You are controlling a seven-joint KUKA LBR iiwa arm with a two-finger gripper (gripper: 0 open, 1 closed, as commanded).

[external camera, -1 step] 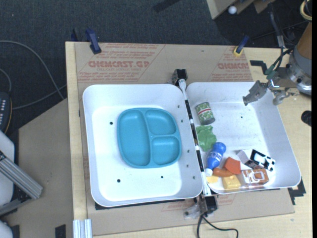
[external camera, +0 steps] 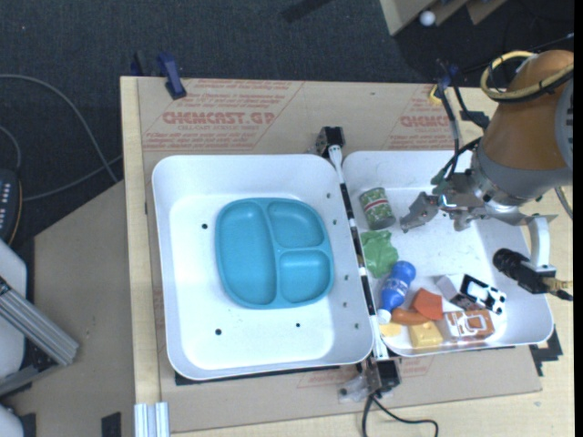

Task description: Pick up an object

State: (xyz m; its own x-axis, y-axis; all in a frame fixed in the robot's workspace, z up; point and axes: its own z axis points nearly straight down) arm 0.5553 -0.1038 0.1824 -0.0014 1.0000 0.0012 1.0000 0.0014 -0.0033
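Since no object is specified, the small green-labelled can (external camera: 375, 207) at the right bin's (external camera: 524, 335) left wall is judged the easiest target: rigid, light, slippery, best pinched across its sides. Soft green item (external camera: 377, 250), blue bottle (external camera: 395, 285) and blocks are piled just below. Jaws (external camera: 422, 215) are seen near the can, slightly parted, nothing held.

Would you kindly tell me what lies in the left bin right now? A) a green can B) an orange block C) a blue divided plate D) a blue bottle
C: the blue divided plate sits by itself in the middle of the left bin, while the green can, blue bottle and orange block all lie in the right bin.
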